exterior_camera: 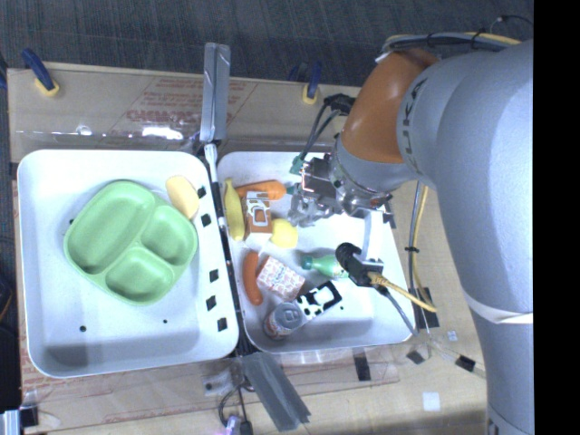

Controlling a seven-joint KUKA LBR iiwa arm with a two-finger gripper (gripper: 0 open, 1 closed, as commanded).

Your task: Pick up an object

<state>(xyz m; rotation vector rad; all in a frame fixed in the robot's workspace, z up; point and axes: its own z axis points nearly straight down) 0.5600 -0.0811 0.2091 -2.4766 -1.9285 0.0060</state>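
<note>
the arm [453, 134] reaches over the right bin [385, 329]; its gripper [313, 202] hangs there, state i cannot tell. far left of it lies the green tray [131, 238]. just left, the carrot [263, 189] and banana [234, 211]; just below, the lemon [285, 234].

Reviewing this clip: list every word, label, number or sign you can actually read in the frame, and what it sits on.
Nothing here is legible.
Red print on the cardboard sheet behind the bins: too faint and blurred to read.
Patterned wrapper on the small box in the right bin: blurred.
Black and white card beside it: shapes, no readable characters.
Label on the orange pack: too small.
</note>
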